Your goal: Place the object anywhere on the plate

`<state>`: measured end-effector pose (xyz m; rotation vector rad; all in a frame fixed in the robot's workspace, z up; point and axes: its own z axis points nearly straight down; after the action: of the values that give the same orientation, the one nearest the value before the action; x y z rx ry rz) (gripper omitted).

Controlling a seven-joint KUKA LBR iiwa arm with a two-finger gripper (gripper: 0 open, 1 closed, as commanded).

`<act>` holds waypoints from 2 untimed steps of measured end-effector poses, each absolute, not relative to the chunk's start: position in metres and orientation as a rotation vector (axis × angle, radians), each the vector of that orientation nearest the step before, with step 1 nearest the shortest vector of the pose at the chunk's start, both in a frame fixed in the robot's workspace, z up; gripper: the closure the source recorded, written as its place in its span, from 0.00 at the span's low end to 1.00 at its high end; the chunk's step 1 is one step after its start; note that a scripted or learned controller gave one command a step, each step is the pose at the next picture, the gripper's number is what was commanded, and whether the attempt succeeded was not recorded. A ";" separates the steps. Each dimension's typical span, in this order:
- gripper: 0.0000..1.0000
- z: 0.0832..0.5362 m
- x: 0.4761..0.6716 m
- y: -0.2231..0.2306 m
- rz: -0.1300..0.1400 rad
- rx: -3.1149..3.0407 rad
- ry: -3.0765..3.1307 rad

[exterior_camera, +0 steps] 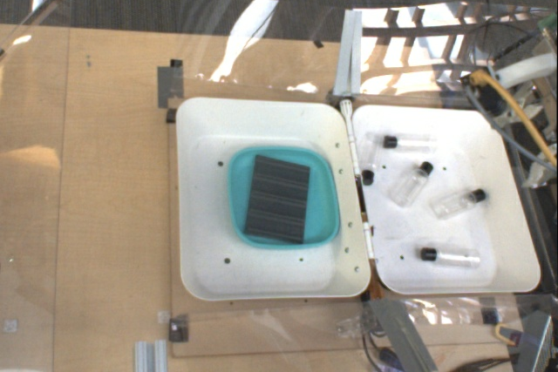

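Camera view, plate: teal plate (pixel 324 203) sat in the middle of the left bin (pixel 200 257), well inside its walls.
Camera view, task's thing: dark ribbed block (pixel 278 199) lay flat on the plate, slightly turned, all of it within the rim; judged from this, the placing looked done.
Camera view, right bin: white bin (pixel 514 266) held several clear vials with black caps (pixel 449 256), lying on their sides and apart from one another.
Pincer state: could not be told from this moment.
Risk, disturbance: a further programmed descent over the left bin could have struck the block and pushed it up against the rim or off the plate.
Risk, wrong target: if a vial was meant as the object, its round, smooth, see-through body would likely have rolled or slipped from a pinch.
Risk, plate shift: the plate looked loose in its bin, so a sideways nudge could have slid plate and block together.
Risk, cables: hoses and wires (pixel 488 91) by the right bin's far corner could have snagged a reach.
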<state>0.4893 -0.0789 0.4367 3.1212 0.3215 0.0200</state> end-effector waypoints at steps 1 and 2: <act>0.00 0.437 0.489 -0.063 0.022 3.121 0.329; 0.00 0.437 0.489 -0.033 0.024 3.121 0.321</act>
<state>0.4894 -0.0330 0.4369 3.1212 0.3209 0.0236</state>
